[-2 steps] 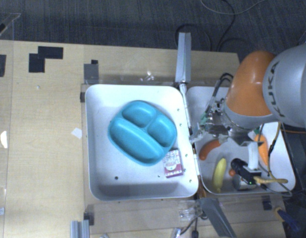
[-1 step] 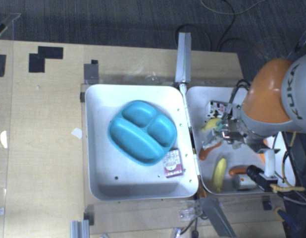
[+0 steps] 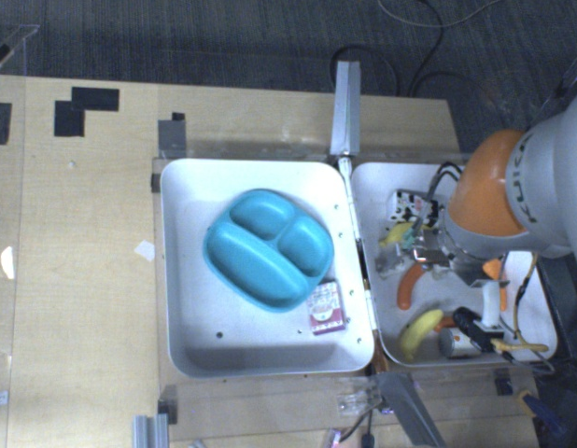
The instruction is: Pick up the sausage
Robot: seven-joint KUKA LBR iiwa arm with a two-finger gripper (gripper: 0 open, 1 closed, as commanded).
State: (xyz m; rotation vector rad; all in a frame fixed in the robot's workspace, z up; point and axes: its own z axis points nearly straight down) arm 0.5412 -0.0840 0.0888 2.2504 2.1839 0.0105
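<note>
Tabletop (image 3: 102, 250): two white bins are carried side by side.
Left bin (image 3: 176, 278): a blue divided dish (image 3: 268, 247) and a small packet (image 3: 326, 308) are contained.
Right bin (image 3: 372, 250): clutter is gathered within arm's reach.
Banana (image 3: 419, 331): lies near the front wall.
Sausage (image 3: 409, 287): rests orange-red on the bin floor, just below the claw.
Claw (image 3: 421, 253): poised over the sausage's upper end; whether spread or pressed together cannot be told, and no hold is evident.
</note>
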